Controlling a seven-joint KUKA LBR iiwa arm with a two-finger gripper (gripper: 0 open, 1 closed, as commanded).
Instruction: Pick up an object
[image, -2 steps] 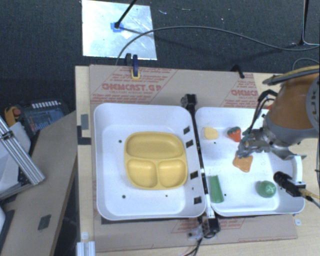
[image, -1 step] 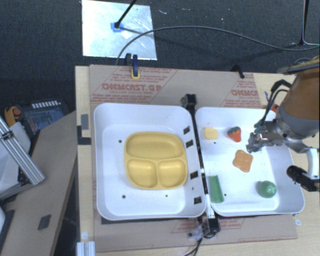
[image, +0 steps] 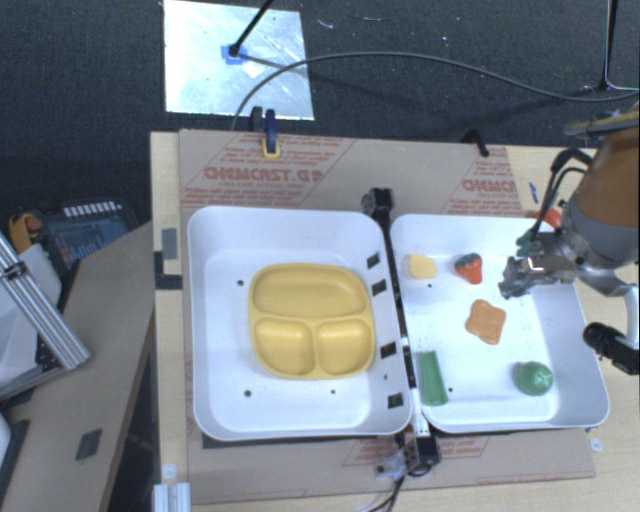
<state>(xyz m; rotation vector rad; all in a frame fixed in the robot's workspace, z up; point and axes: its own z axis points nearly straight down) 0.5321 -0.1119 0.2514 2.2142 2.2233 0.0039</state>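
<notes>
The right bin holds a pale yellow piece, a red strawberry-like toy, an orange flat piece, a green ball and a green stick by the divider. My gripper hangs over the right bin's upper right part, just right of the red toy and above the orange piece. Nothing shows between its fingers.
The left bin carries a yellow divided tray. Both bins rest on a cardboard sheet. A black clamp sits at the top of the divider, with cables across the dark floor behind.
</notes>
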